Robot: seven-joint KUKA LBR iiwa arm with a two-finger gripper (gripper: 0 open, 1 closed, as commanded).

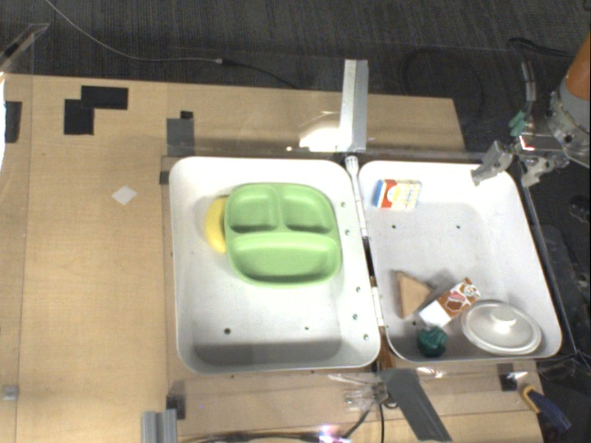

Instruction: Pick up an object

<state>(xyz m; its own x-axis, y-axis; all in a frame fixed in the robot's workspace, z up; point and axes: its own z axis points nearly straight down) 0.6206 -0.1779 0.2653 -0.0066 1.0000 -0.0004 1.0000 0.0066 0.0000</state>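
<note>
My tool [503, 158]: above the right white bin's [462, 224] far right corner; its state I cannot tell. Nearest item: small red-and-blue printed card [396, 194], by the far left corner, leftward of my tool.

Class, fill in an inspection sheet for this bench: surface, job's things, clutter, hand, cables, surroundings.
Surface: wooden bench bearing two white bins.
Job's things: left bin holds green divided plate over a yellow object; right bin holds small carton, brown wedge, snack packet, green object, white lid.
Clutter: nothing seen.
Hand: hand above right bin's far right corner, holding nothing visible.
Cables: thin cable behind bench.
Surroundings: dark floor.
</note>
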